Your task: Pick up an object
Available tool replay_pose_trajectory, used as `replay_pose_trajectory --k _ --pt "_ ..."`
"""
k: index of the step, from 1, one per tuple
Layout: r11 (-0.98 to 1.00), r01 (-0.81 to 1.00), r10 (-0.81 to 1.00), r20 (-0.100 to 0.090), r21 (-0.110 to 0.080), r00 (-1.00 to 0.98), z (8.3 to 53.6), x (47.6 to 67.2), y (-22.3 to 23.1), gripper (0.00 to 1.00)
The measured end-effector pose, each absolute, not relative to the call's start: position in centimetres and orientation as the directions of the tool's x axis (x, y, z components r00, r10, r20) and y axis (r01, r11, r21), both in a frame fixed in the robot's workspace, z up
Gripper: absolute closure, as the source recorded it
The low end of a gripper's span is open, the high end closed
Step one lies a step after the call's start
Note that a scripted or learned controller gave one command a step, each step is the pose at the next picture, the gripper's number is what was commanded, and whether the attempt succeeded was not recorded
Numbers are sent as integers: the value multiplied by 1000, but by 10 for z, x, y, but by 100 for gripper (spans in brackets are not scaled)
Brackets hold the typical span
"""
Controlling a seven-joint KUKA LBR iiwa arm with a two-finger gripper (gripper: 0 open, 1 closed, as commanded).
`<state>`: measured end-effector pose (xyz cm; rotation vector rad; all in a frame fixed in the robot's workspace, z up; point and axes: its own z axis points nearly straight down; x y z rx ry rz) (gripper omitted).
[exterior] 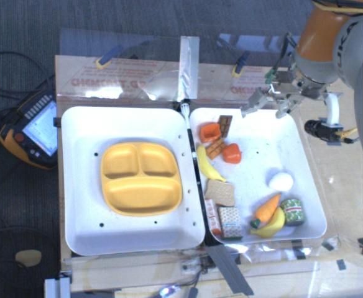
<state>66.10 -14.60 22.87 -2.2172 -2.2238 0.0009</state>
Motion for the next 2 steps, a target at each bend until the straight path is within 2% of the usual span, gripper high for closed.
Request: replay_pose_trajectory --k 1,2 --pt "16 1000 1000 -1 2 -16 96 644 -133 0" --pt "89 996 996 -8 18 -89 93 621 -109 0"
